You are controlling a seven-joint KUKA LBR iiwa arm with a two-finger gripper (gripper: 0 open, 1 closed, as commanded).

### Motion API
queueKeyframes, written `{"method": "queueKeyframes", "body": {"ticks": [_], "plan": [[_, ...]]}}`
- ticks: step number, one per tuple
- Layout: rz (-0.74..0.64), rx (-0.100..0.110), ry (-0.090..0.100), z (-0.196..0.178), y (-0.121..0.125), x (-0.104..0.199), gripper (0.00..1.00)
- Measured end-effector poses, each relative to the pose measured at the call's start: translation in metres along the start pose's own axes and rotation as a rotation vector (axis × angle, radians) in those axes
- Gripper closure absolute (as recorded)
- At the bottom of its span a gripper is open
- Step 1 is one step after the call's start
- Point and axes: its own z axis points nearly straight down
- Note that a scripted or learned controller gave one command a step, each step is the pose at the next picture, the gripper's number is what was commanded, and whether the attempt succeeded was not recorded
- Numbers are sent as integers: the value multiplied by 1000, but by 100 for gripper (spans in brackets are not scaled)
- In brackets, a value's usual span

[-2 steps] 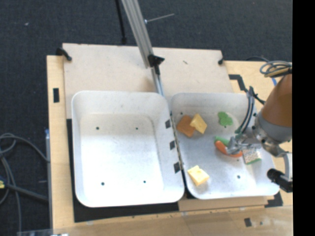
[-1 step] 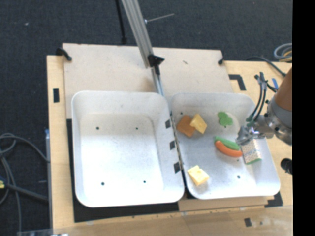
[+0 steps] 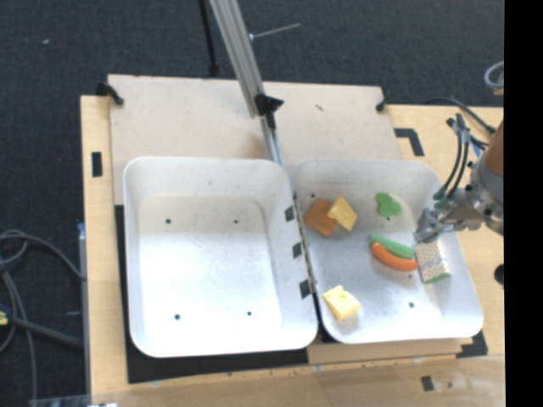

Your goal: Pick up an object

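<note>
Object candidates all sit in the right bin (image 3: 450, 299); left bin (image 3: 144, 185) has nothing to grab. Going left to right in the right bin: brown block (image 3: 319, 218) touching a yellow block (image 3: 344, 213) near the divider, a second yellow block (image 3: 342, 303) alone toward the front edge, a green piece (image 3: 388, 203) further back, then an orange-and-green carrot-shaped toy (image 3: 393, 254) just beside a speckled grey block (image 3: 433, 263) with a green edge.

Gripper (image 3: 431, 227) is over the right side of that bin, just above the speckled block and the carrot's right end. Can't tell if it's wide or narrow; nothing visibly held.

Risks, my read: carrot and speckled block are near-touching, so a descent could land on both, wedge between them, or nudge one away. Carrot looks rounded, likely to roll or squirt out of a pinch. The speckled block is close to the bin's right wall, so a finger could clip the rim.

Surface: bins on a light wooden board, dark mat under them, a slanted aluminium rail between them at the back. Dark carpet floor, cables at left.
</note>
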Motion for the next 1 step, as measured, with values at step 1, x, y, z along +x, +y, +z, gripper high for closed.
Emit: {"method": "queueKeyframes", "body": {"ticks": [1], "plan": [[-2, 4, 2, 7, 10, 57, 100]]}}
